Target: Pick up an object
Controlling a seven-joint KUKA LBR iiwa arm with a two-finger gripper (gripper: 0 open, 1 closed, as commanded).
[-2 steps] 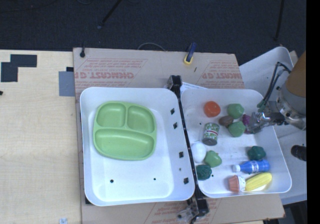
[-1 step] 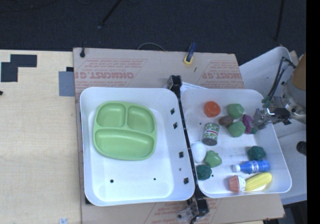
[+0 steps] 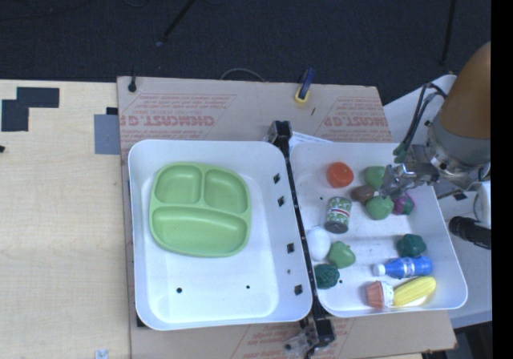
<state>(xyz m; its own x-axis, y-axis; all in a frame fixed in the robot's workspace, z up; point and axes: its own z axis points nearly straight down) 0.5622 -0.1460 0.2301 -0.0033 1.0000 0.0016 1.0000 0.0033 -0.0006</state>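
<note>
A: Two bins, and all the small toys sit in the right-hand bin [image 3: 449, 225]. Why is the arm [image 3: 469, 101] so low over its far corner?

B: My guess is it has picked a target there. The gripper [image 3: 396, 181] is down among a tight cluster: a green round piece [image 3: 380, 207], a purple piece [image 3: 403, 204] just beside it, and a duller green one [image 3: 374, 176] behind. Those three touch or nearly touch, so it has to come in from above.

A: Is it holding anything?

B: I cannot tell. The tips are lost among the toys, and I can't tell whether it is spread or closed. Nothing is visibly lifted.

A: And the rest?

B: Well apart from it. An orange piece [image 3: 340, 174] near the bin's back, a small printed can [image 3: 338, 214] upright near the middle, a blue bottle [image 3: 403, 268] lying on its side, and a yellow corn cob [image 3: 416, 291] beside a pinkish piece [image 3: 375, 294] at the front edge. A white object [image 3: 319, 243] and two green ones lean by the divider.

A: And the left bin [image 3: 160, 285]?

B: It holds a green divided plate [image 3: 199, 209], lying flat, untouched.

A: The risk?

B: Crowding. Closing on one piece may nudge its neighbours or pinch two.
</note>
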